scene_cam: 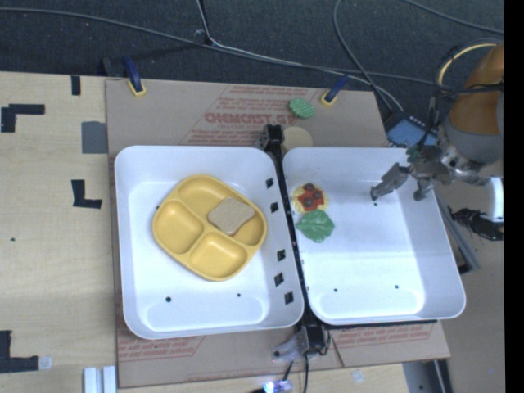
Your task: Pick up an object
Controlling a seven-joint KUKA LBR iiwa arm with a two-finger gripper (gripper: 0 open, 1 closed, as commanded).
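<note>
In the right bin (409, 301), close to its left wall, lie a small pizza slice toy (310, 196) and a green lettuce leaf (316, 225) just below it. My gripper (403, 183) hangs over the upper right part of that bin, well to the right of both toys. Its two fingers are spread apart, with nothing between them. In the left bin (139, 301) sits a yellow divided plate (196, 232) with a slice of toast (231, 214) in one compartment.
A small green round toy (300, 106) lies on the cardboard behind the bins. A black divider (284, 219) runs between the two bins. Blue clamps (133, 79) hold the cardboard at the back. Cables trail across the dark floor beyond.
</note>
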